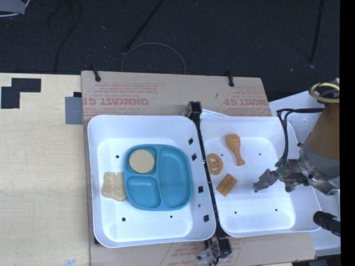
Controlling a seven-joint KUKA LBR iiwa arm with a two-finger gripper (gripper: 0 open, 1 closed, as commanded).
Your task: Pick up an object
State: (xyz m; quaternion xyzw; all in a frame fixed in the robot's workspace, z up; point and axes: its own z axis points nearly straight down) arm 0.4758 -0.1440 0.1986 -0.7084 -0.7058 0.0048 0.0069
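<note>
I have the pincer (265, 182) low over the right bin (249, 223), near its right side, with the grey arm (327, 143) coming in from the right edge. From this slanted look down I cannot tell how its business end is set, so I will not count on it being ready to close on anything; nothing is visibly held.

The nearest candidates lie to the pincer's left in that same bin: a brown block (226, 184) just beside the centre divider, a pretzel-shaped piece (214, 163) above it and nearer the divider, and a drumstick-shaped toy (235, 147) further up. The block looks like the best bet to me (flat sides, closest to the pincer, apart from its neighbours).

To do this well I would slide left until I am squarely over the block, turn the wrist so the grasp spans its short sides, and only then descend. The block sits close to the divider wall, so I would keep the approach vertical to avoid clipping it. The pretzel seems flat and likely to slip.

The left bin (111, 226) holds a blue divided tray (172, 176) with a round cookie-like disc (141, 160) in it and a pale bread-like piece (113, 185) touching its left edge; I would leave those alone.
</note>
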